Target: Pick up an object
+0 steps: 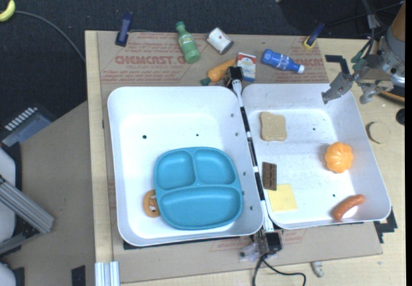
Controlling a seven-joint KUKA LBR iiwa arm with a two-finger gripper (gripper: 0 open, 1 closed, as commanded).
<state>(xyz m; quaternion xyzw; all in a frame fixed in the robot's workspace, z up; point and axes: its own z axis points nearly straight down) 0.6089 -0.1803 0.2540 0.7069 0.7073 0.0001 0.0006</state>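
In the right bin (367, 140) lie a slice of toast (273, 127), a small orange pumpkin-like fruit (339, 156), a sausage (348, 207), a yellow cheese square (282, 198) and a brown chocolate bar (269, 176). The left bin (129, 123) holds a blue divided plate (197, 187) with a pretzel (151, 203) tucked at its left edge. My gripper (351, 93) hangs over the right bin's far right corner, open, with nothing between its fingers. It is well apart from the fruit, which lies nearer the camera.
Behind the bins on the board lie a green bottle (188, 42), a white can (219, 40), a small carton (245, 66), a blue bottle (282, 60) and a carrot (219, 72). A black divider (248, 136) runs between the bins.
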